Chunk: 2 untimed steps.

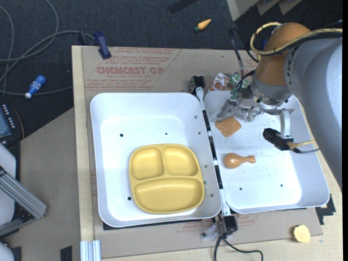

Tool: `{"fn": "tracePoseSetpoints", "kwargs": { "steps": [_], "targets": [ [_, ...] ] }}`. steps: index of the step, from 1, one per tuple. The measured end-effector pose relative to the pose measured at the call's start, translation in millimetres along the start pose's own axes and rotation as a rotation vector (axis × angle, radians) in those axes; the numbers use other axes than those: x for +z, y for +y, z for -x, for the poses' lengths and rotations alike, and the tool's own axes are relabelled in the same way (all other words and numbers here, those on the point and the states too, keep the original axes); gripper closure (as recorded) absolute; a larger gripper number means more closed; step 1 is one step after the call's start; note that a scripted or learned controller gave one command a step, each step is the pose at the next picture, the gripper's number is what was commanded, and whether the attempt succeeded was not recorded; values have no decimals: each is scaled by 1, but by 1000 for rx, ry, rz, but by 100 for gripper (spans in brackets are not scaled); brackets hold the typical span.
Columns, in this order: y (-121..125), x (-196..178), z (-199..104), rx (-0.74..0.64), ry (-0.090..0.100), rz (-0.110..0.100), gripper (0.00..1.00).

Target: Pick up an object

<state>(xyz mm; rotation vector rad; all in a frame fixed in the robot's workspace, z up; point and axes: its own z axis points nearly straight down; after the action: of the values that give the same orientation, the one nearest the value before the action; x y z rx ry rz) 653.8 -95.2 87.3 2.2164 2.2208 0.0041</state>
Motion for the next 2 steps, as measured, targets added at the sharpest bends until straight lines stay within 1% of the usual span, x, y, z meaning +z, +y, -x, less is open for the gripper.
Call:
{"fn": "tracePoseSetpoints", "kwargs": {
  "steps": [1, 2],
  "targets": [
    [-7, 2, -4, 2, 1, -5, 0],
    [-16, 2, 0, 2, 1, -6, 0]
  ]
}}
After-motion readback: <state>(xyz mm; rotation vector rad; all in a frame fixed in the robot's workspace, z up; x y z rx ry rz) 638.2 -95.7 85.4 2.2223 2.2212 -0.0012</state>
